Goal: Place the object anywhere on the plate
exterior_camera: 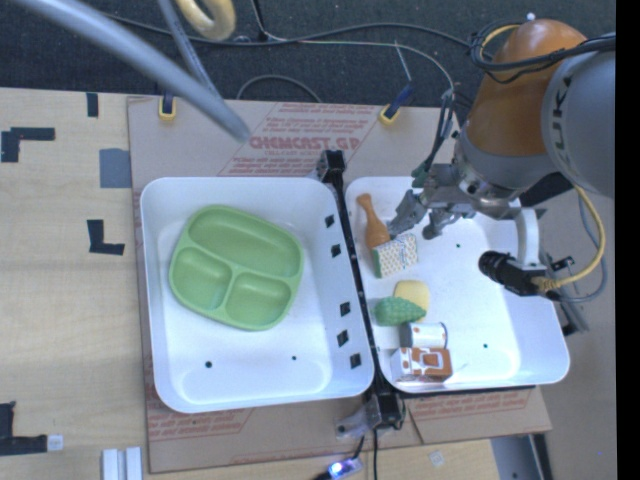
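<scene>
Glossy green plastic plate (236,267), smooth white bins (170,368), matt cardboard underlay (290,138).

green plate (236,268) in left bin (160,368); toys by the jaws (408,224) in right bin (520,363)

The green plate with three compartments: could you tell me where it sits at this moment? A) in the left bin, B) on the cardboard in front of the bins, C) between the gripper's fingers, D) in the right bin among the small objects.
A: the green plate lies flat in the left bin, while the gripper hovers over the right bin, where the small objects are.
</scene>
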### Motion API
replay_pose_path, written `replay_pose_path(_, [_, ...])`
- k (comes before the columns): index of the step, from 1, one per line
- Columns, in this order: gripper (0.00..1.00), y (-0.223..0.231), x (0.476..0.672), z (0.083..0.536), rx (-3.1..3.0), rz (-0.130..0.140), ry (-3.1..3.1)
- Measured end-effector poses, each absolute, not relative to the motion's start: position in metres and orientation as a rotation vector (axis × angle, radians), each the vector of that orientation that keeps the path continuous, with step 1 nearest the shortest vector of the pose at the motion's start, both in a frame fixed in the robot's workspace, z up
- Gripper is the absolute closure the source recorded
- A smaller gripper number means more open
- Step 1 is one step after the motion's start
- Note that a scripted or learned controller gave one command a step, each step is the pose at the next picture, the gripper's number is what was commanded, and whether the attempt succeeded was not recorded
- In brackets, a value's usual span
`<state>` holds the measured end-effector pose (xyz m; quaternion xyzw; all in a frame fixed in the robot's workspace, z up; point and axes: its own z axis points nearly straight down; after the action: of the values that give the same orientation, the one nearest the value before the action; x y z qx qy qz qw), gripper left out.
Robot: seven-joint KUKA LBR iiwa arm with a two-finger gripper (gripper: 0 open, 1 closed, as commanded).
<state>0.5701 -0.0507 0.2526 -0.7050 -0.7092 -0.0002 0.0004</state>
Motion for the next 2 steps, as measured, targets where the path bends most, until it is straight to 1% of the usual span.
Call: replay_pose_path(2, [1.00, 0.059, 0.581, 0.258, -2.214, 0.001, -2.227])
